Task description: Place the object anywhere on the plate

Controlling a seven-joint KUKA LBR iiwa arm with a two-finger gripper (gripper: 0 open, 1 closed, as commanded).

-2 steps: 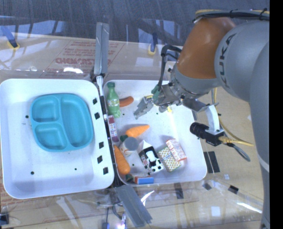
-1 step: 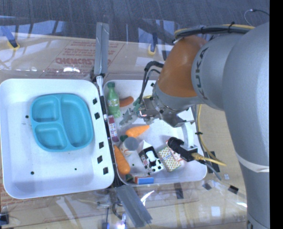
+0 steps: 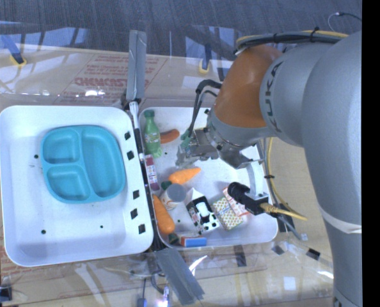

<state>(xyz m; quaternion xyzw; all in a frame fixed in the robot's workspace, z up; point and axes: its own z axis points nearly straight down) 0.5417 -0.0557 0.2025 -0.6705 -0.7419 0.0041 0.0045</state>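
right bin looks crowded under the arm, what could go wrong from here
The pincer hangs over a tight cluster: a carrot sits just below it and a green bottle beside it, so it may nudge or grab a neighbour. The blue plate lies in the other bin, past the divider, where a weakly held item could drop.

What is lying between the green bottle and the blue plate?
In the camera view, the rims of the two white bins lie between the green bottle and the blue plate, plus bare white floor of the left bin.
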